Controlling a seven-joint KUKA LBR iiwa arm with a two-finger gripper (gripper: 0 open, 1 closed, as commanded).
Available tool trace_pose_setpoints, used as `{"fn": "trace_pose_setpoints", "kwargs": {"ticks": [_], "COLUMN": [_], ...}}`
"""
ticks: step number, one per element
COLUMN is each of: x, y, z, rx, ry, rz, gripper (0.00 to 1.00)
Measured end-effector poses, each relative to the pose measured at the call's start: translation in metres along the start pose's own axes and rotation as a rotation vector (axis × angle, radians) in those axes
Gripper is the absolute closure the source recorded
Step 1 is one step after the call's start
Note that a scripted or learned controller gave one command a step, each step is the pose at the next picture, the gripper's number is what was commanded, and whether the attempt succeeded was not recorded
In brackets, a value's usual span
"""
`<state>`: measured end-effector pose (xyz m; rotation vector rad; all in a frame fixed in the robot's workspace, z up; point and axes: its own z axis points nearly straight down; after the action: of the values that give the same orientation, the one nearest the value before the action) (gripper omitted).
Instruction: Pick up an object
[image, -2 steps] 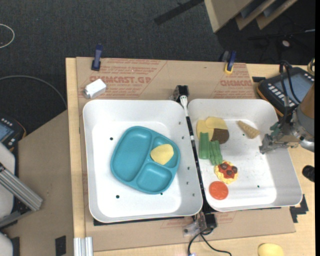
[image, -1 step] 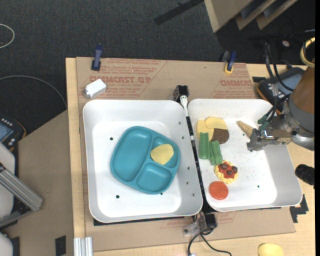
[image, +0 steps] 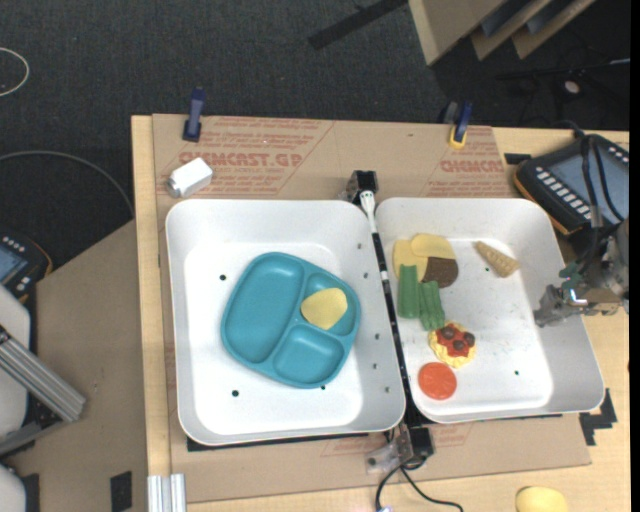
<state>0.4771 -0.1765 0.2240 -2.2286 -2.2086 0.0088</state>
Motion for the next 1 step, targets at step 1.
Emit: {"fn": "trace_pose_setpoints", "kwargs": {"ticks": [1], "x": [-0.0503], "y": [0.0007], "z": [0.0532], "rx": [0.000], "ry": [0.002], "rz": [-0.003], "gripper": [1.00]}}
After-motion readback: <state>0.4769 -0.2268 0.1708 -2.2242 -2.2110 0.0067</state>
